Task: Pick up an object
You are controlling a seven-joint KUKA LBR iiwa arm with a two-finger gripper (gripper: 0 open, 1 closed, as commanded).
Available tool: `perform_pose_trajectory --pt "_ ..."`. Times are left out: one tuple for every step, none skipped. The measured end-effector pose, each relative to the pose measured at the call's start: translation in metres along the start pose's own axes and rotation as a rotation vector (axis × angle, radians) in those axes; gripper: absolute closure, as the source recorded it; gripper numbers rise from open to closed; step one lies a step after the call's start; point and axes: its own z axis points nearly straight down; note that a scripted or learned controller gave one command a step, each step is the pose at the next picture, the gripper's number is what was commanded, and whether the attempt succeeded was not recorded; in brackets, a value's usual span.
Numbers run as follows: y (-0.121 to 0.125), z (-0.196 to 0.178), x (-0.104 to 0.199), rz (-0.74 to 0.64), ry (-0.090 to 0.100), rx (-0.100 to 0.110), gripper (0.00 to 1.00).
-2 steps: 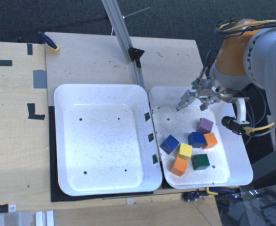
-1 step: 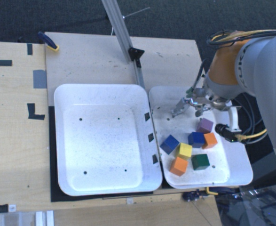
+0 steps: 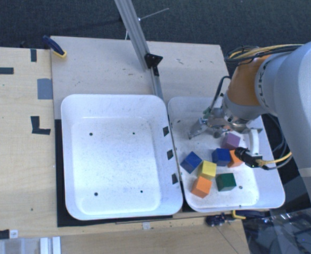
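Observation:
The right bin (image 3: 269, 197) holds several small blocks. A purple block (image 3: 231, 140) lies nearest the gripper, with a blue block (image 3: 221, 155) and a small orange block (image 3: 235, 159) just below it. Further toward the front are another blue block (image 3: 190, 162), a yellow block (image 3: 208, 169), an orange block (image 3: 201, 186) and a green block (image 3: 225, 181). My gripper (image 3: 207, 131) hangs low over the back part of this bin, just left of the purple block. Its fingers are spread open and nothing sits between them.
The left bin (image 3: 113, 157) stands beside the right one, sharing a raised rim. A slanted metal pole (image 3: 136, 30) crosses the bench behind the bins. Cables (image 3: 269, 160) trail along the right bin's right side.

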Motion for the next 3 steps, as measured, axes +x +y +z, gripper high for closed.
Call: perform_pose_trajectory --pt "0.001 -0.012 0.001 -0.001 0.001 -0.003 1.00" --pt "0.007 -0.057 0.004 0.000 0.000 -0.009 1.00" --pt "0.008 -0.110 0.004 0.000 0.000 -0.010 1.00"
